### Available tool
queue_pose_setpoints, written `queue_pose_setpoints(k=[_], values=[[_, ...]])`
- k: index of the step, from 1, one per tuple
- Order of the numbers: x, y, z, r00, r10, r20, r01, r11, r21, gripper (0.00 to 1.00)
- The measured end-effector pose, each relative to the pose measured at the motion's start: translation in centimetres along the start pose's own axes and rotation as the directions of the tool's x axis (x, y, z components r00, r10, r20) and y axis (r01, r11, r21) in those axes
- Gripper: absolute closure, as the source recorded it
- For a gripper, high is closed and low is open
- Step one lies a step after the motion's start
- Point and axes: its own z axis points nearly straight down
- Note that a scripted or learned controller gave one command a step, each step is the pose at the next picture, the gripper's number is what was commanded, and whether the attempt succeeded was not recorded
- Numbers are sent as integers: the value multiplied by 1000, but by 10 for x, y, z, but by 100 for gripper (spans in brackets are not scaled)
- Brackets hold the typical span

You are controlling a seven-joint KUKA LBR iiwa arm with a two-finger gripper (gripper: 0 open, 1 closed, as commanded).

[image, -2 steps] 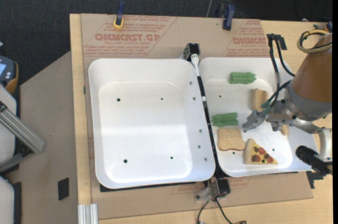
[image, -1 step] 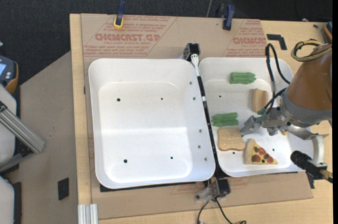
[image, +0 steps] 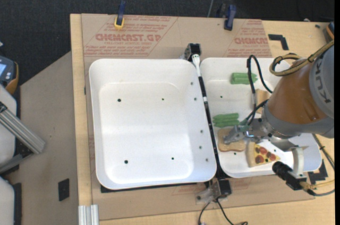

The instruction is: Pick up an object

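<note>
My gripper [image: 234, 136] is low in the right bin [image: 223, 72], near its left wall. It hangs just over a flat tan piece [image: 231, 147] and right below a green block [image: 226, 119]. Whether it touches either one is hidden by the wrist. A toy pizza slice [image: 262, 155] lies just to its right, partly under the arm. A second green block [image: 243, 78] sits at the far end of the bin, and a small beige piece [image: 261, 96] lies beside the arm's orange band.
The left bin [image: 106, 112] stands beside the right one, and their rims meet along a dark seam [image: 204, 107]. A black cable [image: 251, 71] loops over the right bin's far half. Blue clamps [image: 229, 16] hold the cardboard base at its back edge.
</note>
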Motion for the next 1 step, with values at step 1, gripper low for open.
queue_pose_setpoints(k=[1], values=[[35, 102, -106, 1000, -10, -1, 10, 1000, -14, 0]])
